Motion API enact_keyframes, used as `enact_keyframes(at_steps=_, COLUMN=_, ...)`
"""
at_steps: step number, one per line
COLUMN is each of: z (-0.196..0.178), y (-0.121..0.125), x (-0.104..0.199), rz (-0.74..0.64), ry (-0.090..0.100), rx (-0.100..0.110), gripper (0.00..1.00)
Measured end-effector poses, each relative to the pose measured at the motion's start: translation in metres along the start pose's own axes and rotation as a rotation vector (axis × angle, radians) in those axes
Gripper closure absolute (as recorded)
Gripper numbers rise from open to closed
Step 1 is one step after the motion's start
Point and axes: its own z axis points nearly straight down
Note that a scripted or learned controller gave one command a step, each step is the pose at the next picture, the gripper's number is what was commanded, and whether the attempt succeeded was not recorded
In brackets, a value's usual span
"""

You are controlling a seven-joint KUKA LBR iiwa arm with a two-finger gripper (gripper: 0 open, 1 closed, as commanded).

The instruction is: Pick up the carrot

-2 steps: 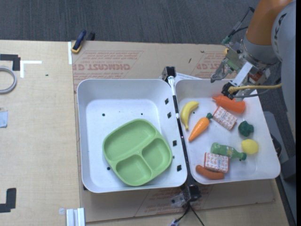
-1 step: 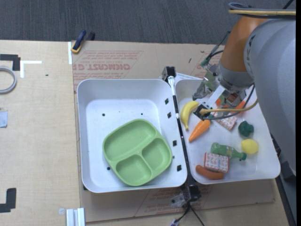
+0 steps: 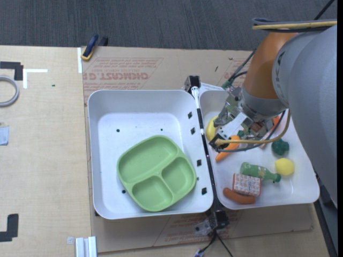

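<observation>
The jaws point(image 3: 228, 134) hang low over the near-left part of the right-hand bin point(image 3: 305, 189), close to the wall it shares with the left bin point(image 3: 96, 143). Whether they are open or closed cannot be told: the wrist and a tangle of cable hide them.

The carrot point(image 3: 228, 146) lies right under and slightly in front of the jaws, an orange taper on the bin floor; one end pokes out toward the shared wall, and the rest is covered by the tool. It looks like a toy: probably light, stiff moulded plastic, smooth and a bit slippery, and not fragile. Being tapered, it would likely squirt out toward its thin end if pinched there, so the thicker middle, taken across its width, seems the safer hold.

A yellow piece point(image 3: 212, 127) sits just behind and left of the jaws, touching or nearly touching the carrot's area, so it may get nudged. Well to the right of the jaws lie a green lump point(image 3: 280, 146) and a lemon point(image 3: 285, 166); in front of them, a green bottle point(image 3: 259, 172), a small box point(image 3: 246, 184) and a sausage point(image 3: 238, 197). The green divided plate point(image 3: 156, 172) in the left bin is well apart, far left of the jaws.
</observation>
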Motion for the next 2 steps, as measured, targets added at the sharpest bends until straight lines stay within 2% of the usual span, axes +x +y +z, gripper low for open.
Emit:
enact_keyframes(at_steps=1, z=0.000, y=0.014, x=-0.036, rz=0.018, ry=0.001, rx=-0.001, gripper=0.00)
enact_keyframes(at_steps=2, z=0.000, y=-0.002, x=-0.013, rz=-0.042, ry=0.001, rx=-0.001, gripper=0.00)
